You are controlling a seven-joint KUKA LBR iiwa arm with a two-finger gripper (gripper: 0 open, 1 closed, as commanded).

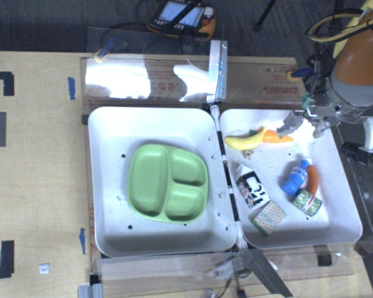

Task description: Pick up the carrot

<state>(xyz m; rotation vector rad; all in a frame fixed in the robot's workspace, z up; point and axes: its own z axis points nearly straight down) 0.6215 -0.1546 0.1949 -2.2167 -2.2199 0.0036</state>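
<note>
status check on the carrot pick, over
End effector over right bin's far edge, right of the carrot. Carrot lies flat, not held. Banana touches its left end; right end clear.

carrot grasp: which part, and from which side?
Probably its right half. The carrot lies roughly flat and crosswise near the far wall of the right bin, with its left end against the banana, so that end is crowded. Come straight down, fingers straddling the narrow width, one toward the far wall and one nearer the camera. The gripper is already just above-right of it.
</note>
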